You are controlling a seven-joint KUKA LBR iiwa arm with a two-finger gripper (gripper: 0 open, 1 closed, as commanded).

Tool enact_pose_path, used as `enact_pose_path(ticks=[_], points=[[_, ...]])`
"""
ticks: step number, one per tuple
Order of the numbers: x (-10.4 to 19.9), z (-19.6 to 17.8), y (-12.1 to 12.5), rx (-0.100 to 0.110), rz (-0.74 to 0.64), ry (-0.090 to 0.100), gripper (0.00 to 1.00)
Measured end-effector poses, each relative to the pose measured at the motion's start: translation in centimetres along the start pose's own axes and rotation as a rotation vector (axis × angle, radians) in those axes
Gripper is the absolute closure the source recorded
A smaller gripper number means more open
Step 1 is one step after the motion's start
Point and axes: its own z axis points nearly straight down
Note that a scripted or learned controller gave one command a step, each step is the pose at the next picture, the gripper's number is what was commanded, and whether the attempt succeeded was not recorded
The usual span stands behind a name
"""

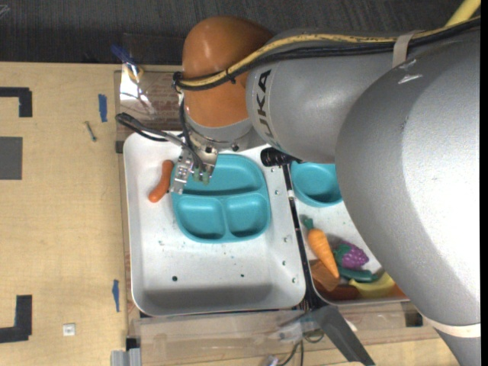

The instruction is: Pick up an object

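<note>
Camera view: the gripper (192, 171) hangs low over the left bin (229, 280), at the upper-left rim of the teal divided tray (225, 204); whether the jaws are open or closed cannot be told; nothing is visibly between them. The likely target, an orange sausage-shaped toy (161, 181), lies on the bin floor just beside the jaws, to their left in view; its long axis runs nearly up-down in view, slightly tilted. Count: two bins; one divided tray; one sausage toy. The right bin (358, 300) holds one teal bowl (316, 183), one carrot (323, 252), one grape bunch (353, 258), plus partly hidden items.
</note>
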Motion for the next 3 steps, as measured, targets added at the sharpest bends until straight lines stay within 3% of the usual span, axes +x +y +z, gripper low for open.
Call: enact_pose_path(ticks=[1,2,3], points=[[-1.4,-10.1,-2.0,-0.008,0.137,-0.012,1.0],[2.5,1.1,-1.6,0.004,0.272,0.002,1.0],[-1.6,-9.8,-0.9,-0.008,0.159,-0.012,1.0]])
